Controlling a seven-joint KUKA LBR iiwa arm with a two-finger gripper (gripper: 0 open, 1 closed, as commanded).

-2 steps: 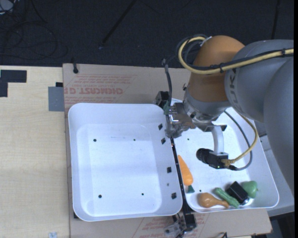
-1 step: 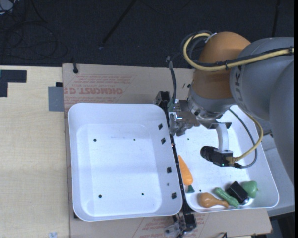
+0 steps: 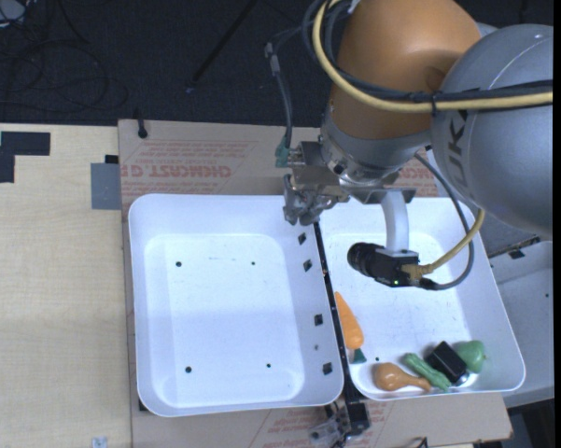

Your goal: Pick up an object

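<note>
Nearest the camera: the arm's orange band (image 3: 401, 40) and grey housing, which loom over the top of the right bin (image 3: 499, 343).
Tool: the tool (image 3: 303, 208) hangs at the upper end of the divider where the two bins meet; whether it is wide or narrow I cannot tell, and nothing shows in it.
Nearest thing: an orange carrot-shaped toy (image 3: 349, 321) lies in the right bin, just beside the divider, below the tool in the view and apart from it.
Long axis: the carrot runs nearly along the divider, its green tip toward the bin's near edge.
Further out: a tan piece (image 3: 397, 376), a green piece (image 3: 469, 353) and a black block (image 3: 445, 360) cluster in the near right corner.
Left bin (image 3: 149, 241): bare white floor.
Judgement: the carrot is the shortest reach; the tool would need to travel down the divider line.
</note>
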